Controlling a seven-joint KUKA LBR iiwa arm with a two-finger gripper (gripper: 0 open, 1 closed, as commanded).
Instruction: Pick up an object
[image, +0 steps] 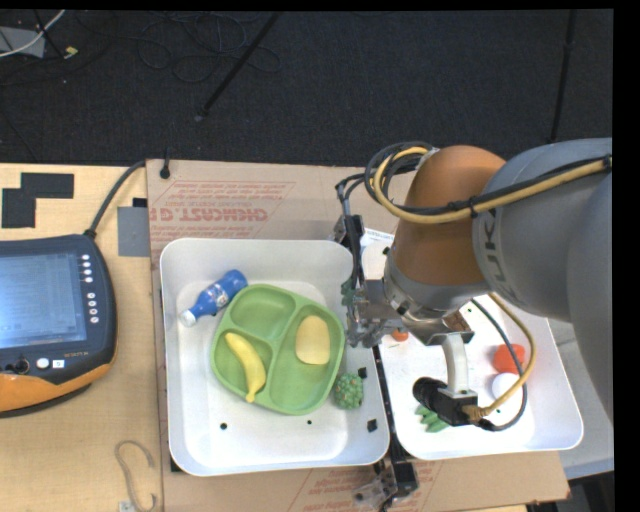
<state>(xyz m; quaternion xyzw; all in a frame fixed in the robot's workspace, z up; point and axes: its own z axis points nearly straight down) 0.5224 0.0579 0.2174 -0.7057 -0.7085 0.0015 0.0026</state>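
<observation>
We see the grey arm's two-finger gripper (357, 318) low over the right rim of the left shallow white bin (190, 400); whether it is open or closed we cannot tell. In that bin sits a green divided plastic plate (262, 312) (holding a yellow banana (246, 364)), a blue-and-white bottle (214, 296) beside it.

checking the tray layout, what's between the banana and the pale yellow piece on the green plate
In the camera view, a raised ridge of the green plate separates the banana from the pale yellow piece; each lies in its own compartment.
</observation>
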